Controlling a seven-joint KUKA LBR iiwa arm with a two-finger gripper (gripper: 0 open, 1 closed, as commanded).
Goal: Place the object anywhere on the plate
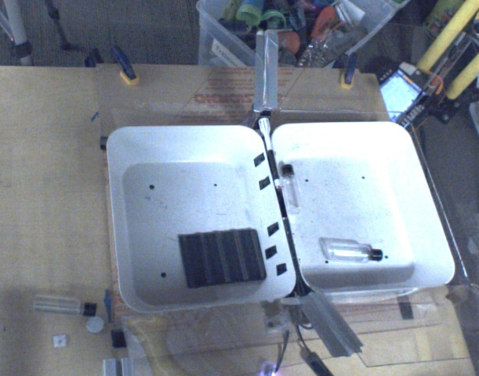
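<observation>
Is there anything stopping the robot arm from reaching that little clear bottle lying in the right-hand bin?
Probably not. The clear bottle lies on its side in the open on the right bin floor, with nothing on top of it or crowding it.

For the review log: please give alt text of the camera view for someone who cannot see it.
Two white bins sit side by side on a bench: the left bin holds a dark ridged plate, the right bin two clear vials, one lying near its front, another by the divider.
</observation>
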